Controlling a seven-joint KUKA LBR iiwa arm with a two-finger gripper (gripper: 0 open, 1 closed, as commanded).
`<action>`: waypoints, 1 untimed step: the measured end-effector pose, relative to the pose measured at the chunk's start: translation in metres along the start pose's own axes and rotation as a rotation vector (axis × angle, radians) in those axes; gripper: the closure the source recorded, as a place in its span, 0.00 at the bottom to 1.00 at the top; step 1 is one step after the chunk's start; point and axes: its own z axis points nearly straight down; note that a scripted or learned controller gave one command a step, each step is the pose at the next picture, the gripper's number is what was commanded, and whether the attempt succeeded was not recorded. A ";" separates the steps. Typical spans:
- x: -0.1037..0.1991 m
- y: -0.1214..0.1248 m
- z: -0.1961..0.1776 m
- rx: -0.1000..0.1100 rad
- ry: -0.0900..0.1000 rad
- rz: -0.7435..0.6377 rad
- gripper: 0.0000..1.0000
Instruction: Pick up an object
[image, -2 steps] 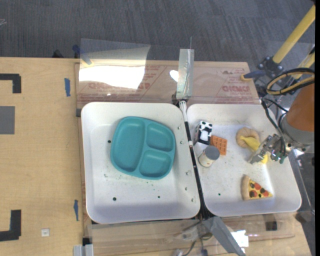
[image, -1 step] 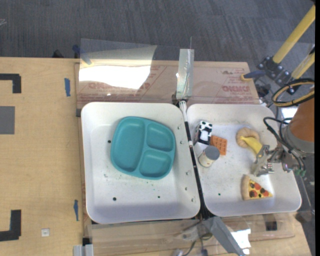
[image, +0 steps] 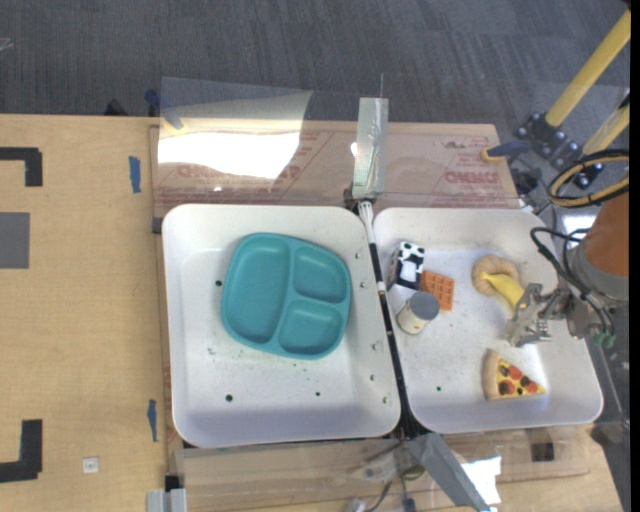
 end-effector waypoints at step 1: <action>0.032 -0.003 0.011 -0.001 0.007 -0.162 1.00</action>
